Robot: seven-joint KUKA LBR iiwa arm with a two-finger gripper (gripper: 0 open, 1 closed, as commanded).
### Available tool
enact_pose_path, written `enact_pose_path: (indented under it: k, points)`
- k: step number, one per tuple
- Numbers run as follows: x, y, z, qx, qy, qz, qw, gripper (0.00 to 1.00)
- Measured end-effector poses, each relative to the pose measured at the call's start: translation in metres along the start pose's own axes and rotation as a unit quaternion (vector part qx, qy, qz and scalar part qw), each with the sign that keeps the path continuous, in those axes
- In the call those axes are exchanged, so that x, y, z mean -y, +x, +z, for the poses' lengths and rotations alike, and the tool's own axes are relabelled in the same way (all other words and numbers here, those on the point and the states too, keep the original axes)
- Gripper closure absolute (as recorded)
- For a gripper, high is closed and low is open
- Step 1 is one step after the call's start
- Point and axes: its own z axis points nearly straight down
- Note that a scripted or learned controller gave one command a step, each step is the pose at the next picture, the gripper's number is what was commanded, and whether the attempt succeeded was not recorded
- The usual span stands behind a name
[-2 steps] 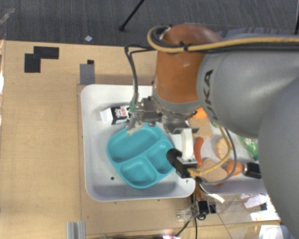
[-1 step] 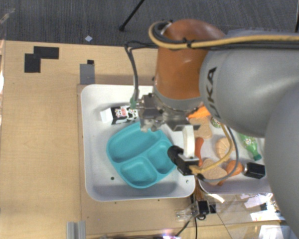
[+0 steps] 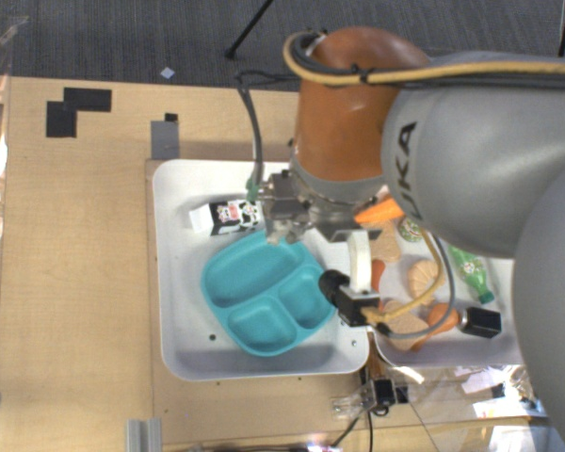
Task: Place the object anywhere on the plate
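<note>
Just below the jaws: teal plate (three compartments) in the left bin. Beside them, a black-and-white carton. Jaw state: cannot tell.

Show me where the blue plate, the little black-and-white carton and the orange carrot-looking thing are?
Turquoise divided plate (image 3: 264, 295): camera view, on the ridge between its compartments.
Black-and-white carton (image 3: 228, 216): camera view, on the middle of its printed side.
Orange carrot-like piece (image 3: 379, 214): camera view, on its visible middle, beside the arm.
</note>
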Motion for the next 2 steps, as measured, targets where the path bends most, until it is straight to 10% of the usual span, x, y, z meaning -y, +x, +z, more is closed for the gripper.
enact_pose_path:
  k: [1,2]
  points:
    - [0.0,0.0,0.0,0.0,0.0,0.0,1.0,0.0]
    - [-0.002,0.001,-0.011,0.0,-0.002,-0.005,1.0,1.0]
